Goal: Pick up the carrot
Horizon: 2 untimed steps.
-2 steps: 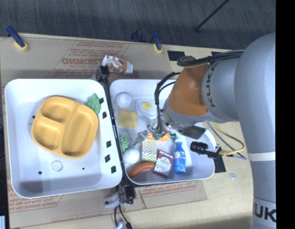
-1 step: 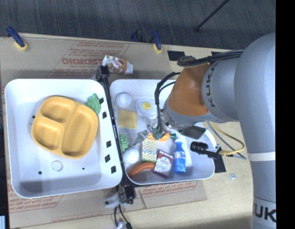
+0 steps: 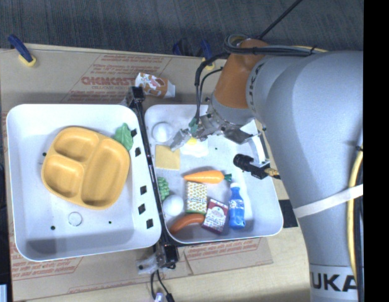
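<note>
Carrot [image 3: 205, 177]: lying crosswise in the right bin [image 3: 270, 222], just below the pincer [image 3: 185, 137], which is hovering with grip state unreadable.

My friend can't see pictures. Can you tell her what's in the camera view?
A grey robot arm reaches in from the right, its hand low over the right white bin, above an orange carrot lying there among toy foods and a small blue bottle. The left bin holds a yellow divided tray.
</note>
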Available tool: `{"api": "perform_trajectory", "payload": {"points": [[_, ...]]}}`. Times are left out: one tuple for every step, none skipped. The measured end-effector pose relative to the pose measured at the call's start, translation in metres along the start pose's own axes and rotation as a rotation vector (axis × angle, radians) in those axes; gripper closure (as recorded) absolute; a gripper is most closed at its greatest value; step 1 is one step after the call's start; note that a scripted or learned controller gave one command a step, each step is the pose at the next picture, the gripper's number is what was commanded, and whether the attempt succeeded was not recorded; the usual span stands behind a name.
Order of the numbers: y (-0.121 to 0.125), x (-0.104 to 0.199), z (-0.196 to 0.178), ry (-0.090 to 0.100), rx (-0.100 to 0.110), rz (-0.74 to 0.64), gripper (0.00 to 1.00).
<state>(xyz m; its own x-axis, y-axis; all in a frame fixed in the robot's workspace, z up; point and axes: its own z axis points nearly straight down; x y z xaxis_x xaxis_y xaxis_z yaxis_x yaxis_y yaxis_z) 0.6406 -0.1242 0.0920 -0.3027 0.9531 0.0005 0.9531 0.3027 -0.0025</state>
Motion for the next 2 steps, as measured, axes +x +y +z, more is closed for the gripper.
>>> {"api": "perform_trajectory", "payload": {"points": [[-0.073, 0.041, 0.0, -0.003, -0.004, 0.067, 0.0], [-0.072, 0.04, -0.011, -0.004, -0.004, 0.064, 1.0]]}}
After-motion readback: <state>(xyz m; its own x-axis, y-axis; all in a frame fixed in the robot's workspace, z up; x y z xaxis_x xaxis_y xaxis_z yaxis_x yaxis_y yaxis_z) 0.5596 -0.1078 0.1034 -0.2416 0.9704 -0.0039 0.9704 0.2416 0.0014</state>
